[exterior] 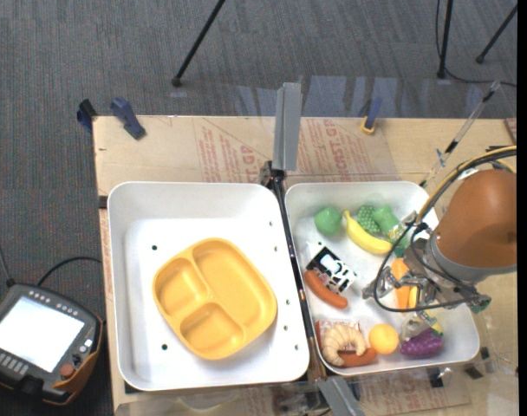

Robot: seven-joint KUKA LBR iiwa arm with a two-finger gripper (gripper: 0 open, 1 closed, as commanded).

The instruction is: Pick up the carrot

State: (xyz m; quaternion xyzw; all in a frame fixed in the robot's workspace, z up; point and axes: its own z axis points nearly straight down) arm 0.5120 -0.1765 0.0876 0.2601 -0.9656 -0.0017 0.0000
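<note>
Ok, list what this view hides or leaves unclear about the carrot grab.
- Tool: the arm's orange band and wrist cover it from above, so its finger state is unreadable.
- Carrot: an orange sliver shows beneath the wrist and cables; whether it is held is unclear.
- Purple grapes: partly under the arm.
- Arm: cut off at the right edge.

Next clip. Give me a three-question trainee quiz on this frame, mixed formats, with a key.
1. True or false: the yellow plate lies in the left bin.
2. Which lies nearest the banana? A) grapes B) broccoli C) shrimp
3. Fill in: the arm hangs over the ___ bin, where the carrot lies.

Key: 1 true; 2 B; 3 right.
</note>
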